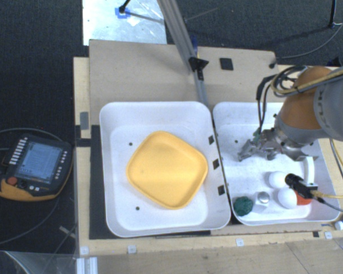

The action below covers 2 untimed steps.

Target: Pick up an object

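My gripper [247, 151] is low over the bare floor of the right bin [234, 121], in its middle left part, with the arm reaching in from the right. Nothing lies directly under it. Toward the front of that bin lie a dark green ball [243, 205], a small silver object [263, 197], two white balls [274, 178] [286, 198] and an orange-red object [303, 199] at the right. These all lie nearer the front edge than the gripper, apart from it.
The left bin [117, 124] holds a large yellow square plate [167, 168]. A ridge [216, 153] divides the two bins. A teach pendant [31, 166] lies on the floor at the left. A grey pole [180, 27] slants over the back of the bench.
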Each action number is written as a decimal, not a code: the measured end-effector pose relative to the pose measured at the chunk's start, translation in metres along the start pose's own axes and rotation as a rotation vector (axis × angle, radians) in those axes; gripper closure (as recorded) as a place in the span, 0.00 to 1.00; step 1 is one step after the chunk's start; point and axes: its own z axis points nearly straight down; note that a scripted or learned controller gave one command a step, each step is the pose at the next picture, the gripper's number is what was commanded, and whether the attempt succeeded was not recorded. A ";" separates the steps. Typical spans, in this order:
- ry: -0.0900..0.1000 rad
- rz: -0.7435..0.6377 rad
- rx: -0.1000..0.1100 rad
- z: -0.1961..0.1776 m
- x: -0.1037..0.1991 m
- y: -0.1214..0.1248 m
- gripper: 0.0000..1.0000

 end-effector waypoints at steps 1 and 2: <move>-0.001 0.000 -0.005 -0.013 0.000 0.001 1.00; -0.001 -0.001 -0.008 -0.060 0.006 0.008 1.00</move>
